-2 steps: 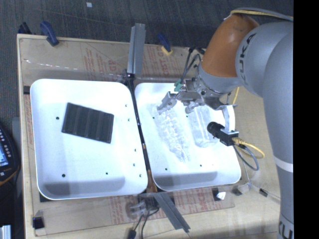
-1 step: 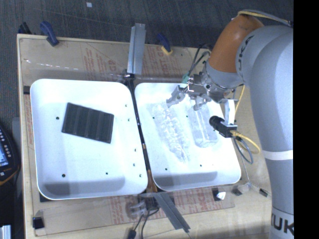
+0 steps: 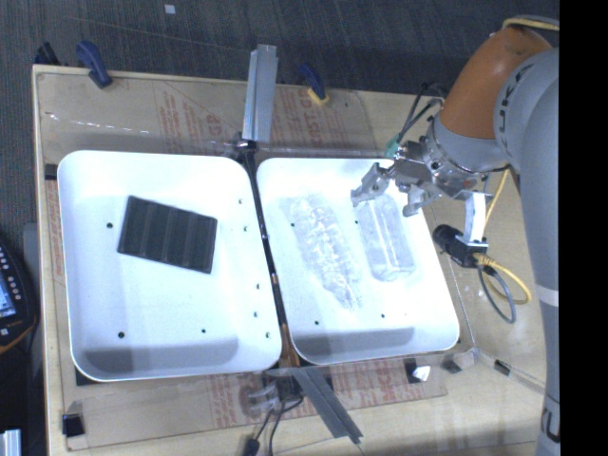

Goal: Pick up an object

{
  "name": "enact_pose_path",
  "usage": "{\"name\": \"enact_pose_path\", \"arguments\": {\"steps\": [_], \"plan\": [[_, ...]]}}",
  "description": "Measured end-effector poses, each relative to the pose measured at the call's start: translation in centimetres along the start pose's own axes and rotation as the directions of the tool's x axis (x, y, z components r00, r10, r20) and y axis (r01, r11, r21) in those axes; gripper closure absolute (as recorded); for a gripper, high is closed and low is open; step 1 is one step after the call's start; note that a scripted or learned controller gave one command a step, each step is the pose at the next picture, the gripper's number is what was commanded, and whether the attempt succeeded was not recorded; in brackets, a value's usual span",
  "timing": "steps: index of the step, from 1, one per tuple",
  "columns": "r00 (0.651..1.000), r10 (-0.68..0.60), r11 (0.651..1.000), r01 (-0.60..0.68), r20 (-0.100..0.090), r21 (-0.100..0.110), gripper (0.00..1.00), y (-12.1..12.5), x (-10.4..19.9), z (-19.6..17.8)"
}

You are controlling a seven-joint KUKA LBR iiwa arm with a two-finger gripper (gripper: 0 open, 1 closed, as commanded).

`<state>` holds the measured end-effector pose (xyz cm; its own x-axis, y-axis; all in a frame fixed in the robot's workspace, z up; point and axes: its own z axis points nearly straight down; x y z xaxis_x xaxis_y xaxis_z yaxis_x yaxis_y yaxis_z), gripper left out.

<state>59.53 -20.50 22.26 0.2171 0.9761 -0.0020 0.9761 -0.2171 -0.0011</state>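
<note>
Clear bottle (image 3: 388,240) lies near right bin's (image 3: 437,326) edge; gripper (image 3: 391,190) open, holding nothing

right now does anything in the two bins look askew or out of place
Nothing looks spilled or damaged. The dark ribbed panel lies flat in the left bin but skewed to its walls. In the right bin, a clear plastic bottle and a crinkled clear piece lie side by side, hard to make out against the white. The gripper hovers near the bottle's top end.
</note>
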Motion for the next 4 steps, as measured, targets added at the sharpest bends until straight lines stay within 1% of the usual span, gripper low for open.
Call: {"name": "enact_pose_path", "arguments": {"steps": [1,2,3,4], "plan": [[0.997,-0.078,0.997,0.078,-0.001,0.0,0.0,1.6,0.5,-2.1],[0.989,0.149,0.989,-0.149,-0.001,0.004,0.0,-2.7,-0.7,-4.1],[0.991,0.13,0.991,-0.13,-0.002,0.002,0.0,-4.8,-0.8,-7.7],[0.993,0.118,0.993,-0.118,-0.001,-0.003,0.0,-6.9,-1.1,-10.2]]}}
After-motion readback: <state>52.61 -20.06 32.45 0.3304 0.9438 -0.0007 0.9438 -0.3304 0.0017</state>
